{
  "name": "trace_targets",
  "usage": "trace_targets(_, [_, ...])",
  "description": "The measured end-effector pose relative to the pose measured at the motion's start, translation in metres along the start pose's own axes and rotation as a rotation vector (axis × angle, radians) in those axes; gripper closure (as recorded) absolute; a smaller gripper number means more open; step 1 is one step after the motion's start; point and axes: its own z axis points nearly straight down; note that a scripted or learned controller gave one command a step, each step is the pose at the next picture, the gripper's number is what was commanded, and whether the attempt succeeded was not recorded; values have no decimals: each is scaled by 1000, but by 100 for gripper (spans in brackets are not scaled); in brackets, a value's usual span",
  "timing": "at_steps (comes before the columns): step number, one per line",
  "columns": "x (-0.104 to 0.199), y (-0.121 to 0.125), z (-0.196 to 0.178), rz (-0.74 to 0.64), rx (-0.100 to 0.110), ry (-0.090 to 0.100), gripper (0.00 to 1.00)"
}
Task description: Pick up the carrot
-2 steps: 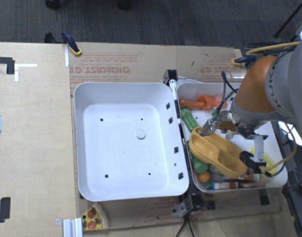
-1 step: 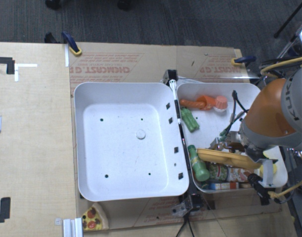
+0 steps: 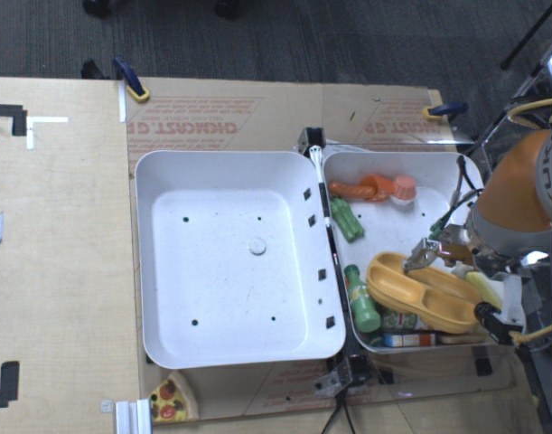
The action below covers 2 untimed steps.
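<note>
Seen from above: carrot [image 3: 355,189] lying flat near the far wall of the right bin [image 3: 384,163], tip pointing left, thick end touching a pink-capped piece [image 3: 401,188]. Just below it, a small green vegetable [image 3: 346,219] against the left wall. Gripper [image 3: 426,253] low over the yellow banana-shaped dish [image 3: 420,297], well apart from the carrot, nothing between the fingers; opening impossible to judge. Green bottle [image 3: 360,302] beside the dish. Left bin [image 3: 149,242] alongside.
</note>
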Motion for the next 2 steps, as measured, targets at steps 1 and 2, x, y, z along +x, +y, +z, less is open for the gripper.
trace_targets(1, [70, 5, 1, 63, 3, 0, 0])
trace_targets(2, [-9, 35, 1, 161, 8, -2, 0])
